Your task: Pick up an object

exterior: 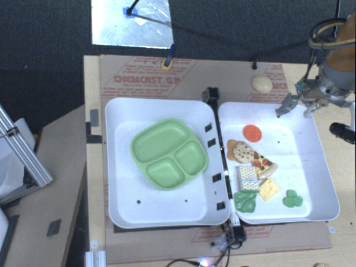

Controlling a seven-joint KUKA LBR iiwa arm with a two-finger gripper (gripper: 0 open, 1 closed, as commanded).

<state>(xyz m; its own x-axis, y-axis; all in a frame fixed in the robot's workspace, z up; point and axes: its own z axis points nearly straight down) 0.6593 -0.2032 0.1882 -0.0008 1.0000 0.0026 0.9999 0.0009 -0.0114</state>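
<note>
Camera view, looking down at a slant on two white bins side by side: left bin [119, 204], right bin [317, 166]. Lying in the left bin, one green plate [169, 153] with three compartments. Scattered down the middle of the right bin, seven small toy foods, all candidates for the pick: one red disc [252, 133], one cookie [242, 151], one pizza slice [262, 163], one cracker [248, 177], one cheese wedge [269, 189], one green leaf [245, 201], one broccoli [292, 198]. Resting on the bench beyond the bins, one pale ball [262, 84]. Reaching in from the right, one gripper [295, 107] over the far rim of the right bin, fingers spread apart, nothing between them, well apart from every toy. Judged as the approach stage, nothing lifted yet. To do it well: choose a piece lying free, likely the red disc, nearest and alone, or the broccoli, off by itself; avoid the cookie, pizza slice and cracker, crowded together and touching. Centre above the chosen piece, descend straight, close low against the bin floor, since flat pieces probably slip out of a high pinch, then lift slowly.
</note>
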